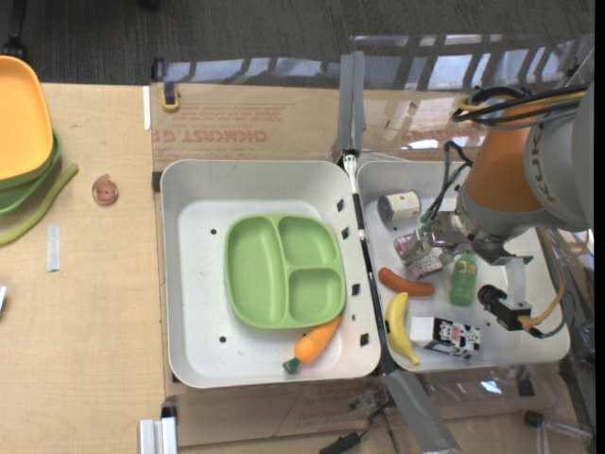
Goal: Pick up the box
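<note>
I saw the box [453, 336], a small flat carton printed black and white, lying at six o'clock in the right bin [539, 348], beside a curved banana [400, 326]. The pincer [437, 236] hovered toward twelve o'clock from it; its state I couldn't tell.

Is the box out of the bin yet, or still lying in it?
Still in. The box lies flat on the floor of the right bin, beside the banana, with the gripper above the bin's middle.
</note>
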{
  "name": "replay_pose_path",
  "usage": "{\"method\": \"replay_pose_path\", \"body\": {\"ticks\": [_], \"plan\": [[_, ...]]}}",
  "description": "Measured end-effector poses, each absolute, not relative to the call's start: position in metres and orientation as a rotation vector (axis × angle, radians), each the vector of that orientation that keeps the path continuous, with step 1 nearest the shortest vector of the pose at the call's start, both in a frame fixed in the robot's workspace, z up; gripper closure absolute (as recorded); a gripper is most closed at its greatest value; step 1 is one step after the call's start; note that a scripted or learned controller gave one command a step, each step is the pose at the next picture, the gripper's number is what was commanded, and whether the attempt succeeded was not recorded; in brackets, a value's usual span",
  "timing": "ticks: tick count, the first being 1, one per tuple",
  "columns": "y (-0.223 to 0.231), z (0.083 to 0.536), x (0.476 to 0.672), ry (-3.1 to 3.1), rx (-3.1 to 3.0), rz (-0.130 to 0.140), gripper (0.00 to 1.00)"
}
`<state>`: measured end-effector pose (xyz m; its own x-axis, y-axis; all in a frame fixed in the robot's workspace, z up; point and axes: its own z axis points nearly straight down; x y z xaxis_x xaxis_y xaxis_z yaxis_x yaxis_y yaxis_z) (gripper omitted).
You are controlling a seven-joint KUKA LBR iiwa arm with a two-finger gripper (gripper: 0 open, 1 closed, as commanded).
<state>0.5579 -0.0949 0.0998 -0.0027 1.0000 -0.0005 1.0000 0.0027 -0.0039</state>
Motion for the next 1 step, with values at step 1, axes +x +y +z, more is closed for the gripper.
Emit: {"method": "replay_pose_path", "body": {"ticks": [1], "plan": [[-0.0324, 0.1904, 0.5963, -2.024, -2.403, 0.006, 1.00]]}}
